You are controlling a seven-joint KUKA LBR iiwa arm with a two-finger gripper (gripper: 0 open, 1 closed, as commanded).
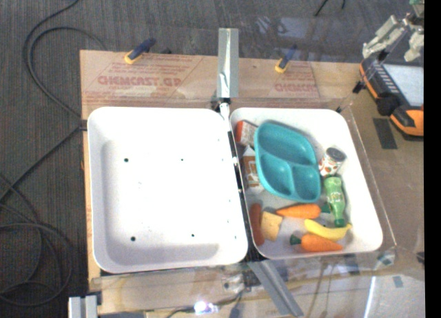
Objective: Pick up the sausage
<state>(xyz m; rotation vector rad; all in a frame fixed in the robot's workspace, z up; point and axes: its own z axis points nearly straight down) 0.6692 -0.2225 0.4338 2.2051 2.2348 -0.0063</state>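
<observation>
Plainly, status: pick not begun, by the look of it; sausage (256, 221) lies untouched in the right bin (358, 145).
Sausage spot: lower-left corner of right bin, against the bin's left wall, upright in the frame, touching a tan cube (271, 225) on its right.
Claw (387, 36): upper right of frame, off the bins, well apart from the sausage; apart or together, can't tell, too small & blurred.
Left to do: prob. everything, i.e. reach across, come down, grip, lift.
Neighbours: teal tray (288, 160) above; carrot (300, 210), banana (326, 230), 2nd carrot (320, 243) to the right; green bottle (334, 197) & small can (333, 160) near right wall. Tight corner, so access looks awkward.
Left bin (165, 185): white, a few dark specks.
Desk (158, 83): brown board w/ red print, two clamps (139, 50) at the top edge, metal post (228, 61) btwn the bins.
Room: dark carpet floor (41, 192), black cables (41, 68) at left, tripod legs at top right.
</observation>
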